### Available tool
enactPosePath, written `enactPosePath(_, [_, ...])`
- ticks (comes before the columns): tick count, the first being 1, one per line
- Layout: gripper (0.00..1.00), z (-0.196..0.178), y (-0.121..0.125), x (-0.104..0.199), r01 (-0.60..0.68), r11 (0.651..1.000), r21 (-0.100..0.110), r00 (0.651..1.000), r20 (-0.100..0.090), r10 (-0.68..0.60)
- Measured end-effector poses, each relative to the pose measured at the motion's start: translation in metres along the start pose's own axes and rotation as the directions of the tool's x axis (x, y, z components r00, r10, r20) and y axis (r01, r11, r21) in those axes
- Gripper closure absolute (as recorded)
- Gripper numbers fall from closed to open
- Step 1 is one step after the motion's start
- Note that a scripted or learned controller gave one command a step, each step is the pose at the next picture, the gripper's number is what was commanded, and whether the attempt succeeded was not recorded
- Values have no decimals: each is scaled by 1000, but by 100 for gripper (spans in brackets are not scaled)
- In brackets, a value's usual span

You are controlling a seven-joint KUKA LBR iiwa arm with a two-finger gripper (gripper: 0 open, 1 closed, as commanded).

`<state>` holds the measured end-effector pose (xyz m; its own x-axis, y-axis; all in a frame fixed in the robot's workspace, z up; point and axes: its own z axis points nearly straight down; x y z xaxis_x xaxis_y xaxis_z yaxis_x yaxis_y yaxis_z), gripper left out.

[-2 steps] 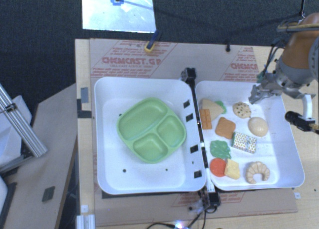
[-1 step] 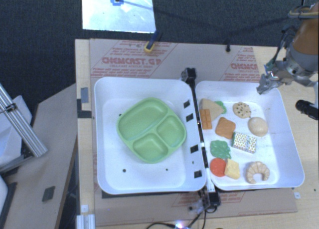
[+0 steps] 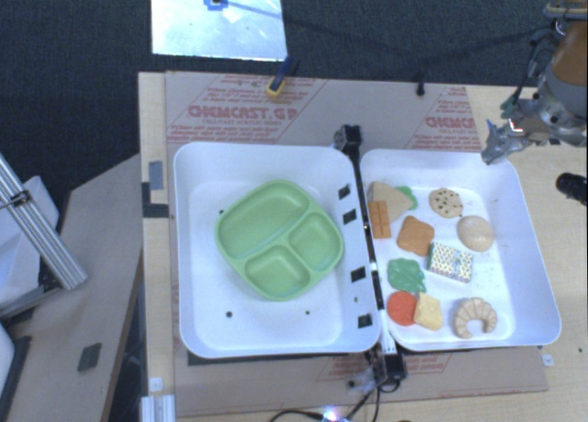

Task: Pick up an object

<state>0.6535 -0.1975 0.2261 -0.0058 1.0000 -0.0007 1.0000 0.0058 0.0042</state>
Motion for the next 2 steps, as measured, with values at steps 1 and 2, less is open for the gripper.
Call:
enactPosePath(1, [100, -6, -24, 48, 2, 1000, 4, 1000, -1, -2])
enactPosePath(2, [100, -8, -30, 103, 0, 1000, 3, 1000, -1, 0])
